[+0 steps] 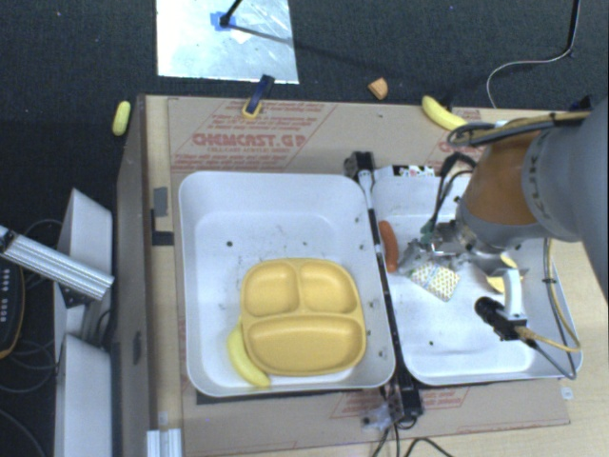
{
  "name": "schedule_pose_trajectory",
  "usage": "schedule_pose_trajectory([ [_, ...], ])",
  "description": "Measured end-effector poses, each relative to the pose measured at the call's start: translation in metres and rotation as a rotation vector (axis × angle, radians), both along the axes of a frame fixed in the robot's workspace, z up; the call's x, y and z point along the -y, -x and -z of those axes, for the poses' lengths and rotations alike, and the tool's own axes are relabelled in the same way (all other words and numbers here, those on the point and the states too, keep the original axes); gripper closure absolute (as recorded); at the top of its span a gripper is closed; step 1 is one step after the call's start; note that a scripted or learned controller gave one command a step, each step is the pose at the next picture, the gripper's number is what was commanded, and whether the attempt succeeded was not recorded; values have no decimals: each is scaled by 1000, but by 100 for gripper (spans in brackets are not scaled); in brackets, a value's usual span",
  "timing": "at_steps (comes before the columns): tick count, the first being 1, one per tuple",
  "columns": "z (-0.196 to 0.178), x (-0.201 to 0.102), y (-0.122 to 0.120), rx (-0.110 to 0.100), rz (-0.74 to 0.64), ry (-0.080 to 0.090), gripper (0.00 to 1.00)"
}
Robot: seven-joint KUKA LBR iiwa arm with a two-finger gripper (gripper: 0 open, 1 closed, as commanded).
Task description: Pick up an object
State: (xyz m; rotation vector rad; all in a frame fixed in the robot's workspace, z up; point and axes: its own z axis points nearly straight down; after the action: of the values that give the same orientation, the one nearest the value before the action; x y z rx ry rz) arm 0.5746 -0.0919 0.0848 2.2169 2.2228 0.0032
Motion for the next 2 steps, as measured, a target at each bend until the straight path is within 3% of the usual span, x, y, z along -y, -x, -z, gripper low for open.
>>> schedule_pose_trajectory([
  [1, 1, 51, 36, -3, 3, 1, 0],
  [2, -89, 107, 12, 2, 3, 3, 0],
])
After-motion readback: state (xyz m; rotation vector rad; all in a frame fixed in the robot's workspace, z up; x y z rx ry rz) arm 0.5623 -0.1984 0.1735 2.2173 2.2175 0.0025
